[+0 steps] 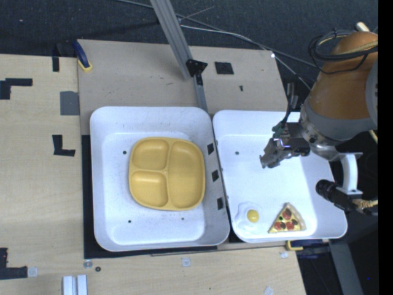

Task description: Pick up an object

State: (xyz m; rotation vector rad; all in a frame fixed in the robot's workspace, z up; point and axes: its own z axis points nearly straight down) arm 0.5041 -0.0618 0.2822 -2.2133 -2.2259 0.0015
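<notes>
Over right bin (233, 131): grey arm (341, 97) reaching in from right, gripper (270, 158) hanging above bare bin floor, nothing seen between its tips; spread or pressed together, cannot tell. Left bin (101, 165): yellow plate (166, 173), three compartments, well apart from gripper. Right bin near edge: pizza slice (287, 219), tip pointing up toward gripper, lying below and slightly right of it. Egg (252, 216) just left of pizza. Pizza, egg likely nearest targets; move down-frame needed.
</notes>
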